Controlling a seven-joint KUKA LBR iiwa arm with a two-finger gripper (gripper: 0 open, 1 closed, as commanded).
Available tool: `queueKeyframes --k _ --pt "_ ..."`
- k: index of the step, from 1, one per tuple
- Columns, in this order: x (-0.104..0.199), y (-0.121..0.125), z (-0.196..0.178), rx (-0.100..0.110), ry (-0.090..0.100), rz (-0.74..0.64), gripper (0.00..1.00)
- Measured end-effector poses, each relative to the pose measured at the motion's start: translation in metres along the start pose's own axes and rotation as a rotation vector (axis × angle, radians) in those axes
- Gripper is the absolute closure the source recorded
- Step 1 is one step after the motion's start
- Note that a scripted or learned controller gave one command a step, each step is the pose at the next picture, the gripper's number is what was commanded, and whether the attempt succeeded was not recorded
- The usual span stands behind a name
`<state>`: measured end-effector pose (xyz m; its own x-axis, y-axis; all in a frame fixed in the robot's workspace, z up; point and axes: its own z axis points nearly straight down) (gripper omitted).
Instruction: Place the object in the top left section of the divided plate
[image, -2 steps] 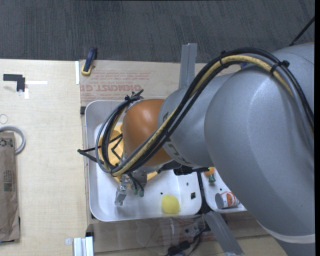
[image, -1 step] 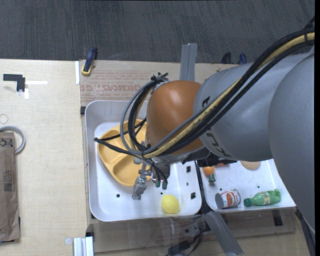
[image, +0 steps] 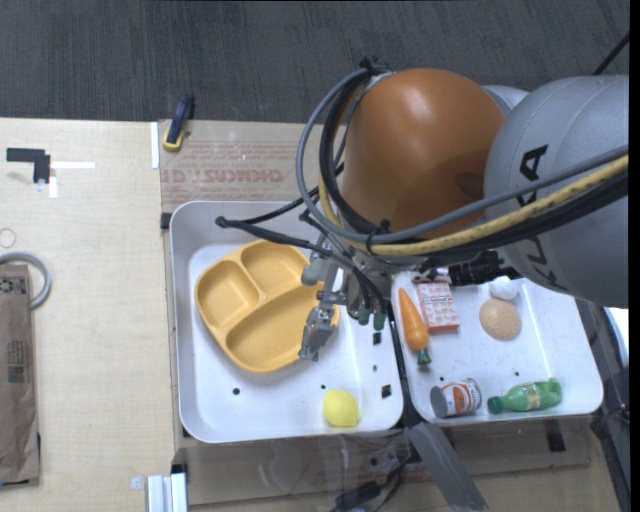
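While I hang over the left bin (image: 195, 400), my gripper (image: 318, 335) sits at the right edge of the divided plate (image: 250, 305). Jaw opening: can't tell, nothing visibly between them. Yellow lemon (image: 341, 408) lies just below me on the bin floor, off the plate.

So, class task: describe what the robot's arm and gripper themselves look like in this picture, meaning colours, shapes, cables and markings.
The arm is bulky, rounded and grey, with a large glossy orange dome-shaped band and dark lettering on its grey shell. Grey and black cables, plus one yellowish hose, loop around the orange part. The gripper is small, metallic grey, with slim fingers.
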<state>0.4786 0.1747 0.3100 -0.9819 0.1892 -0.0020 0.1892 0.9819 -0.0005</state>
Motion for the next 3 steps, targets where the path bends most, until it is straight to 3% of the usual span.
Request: queueKeyframes --k 1,2,3 --pt "0.009 0.043 0.142 0.001 0.002 0.03 0.0" --pt "0.0 0.051 0.216 0.001 -0.008 -0.364 0.0" --pt "-0.003 0.048 0.208 0.004 -0.011 -0.353 1.0"
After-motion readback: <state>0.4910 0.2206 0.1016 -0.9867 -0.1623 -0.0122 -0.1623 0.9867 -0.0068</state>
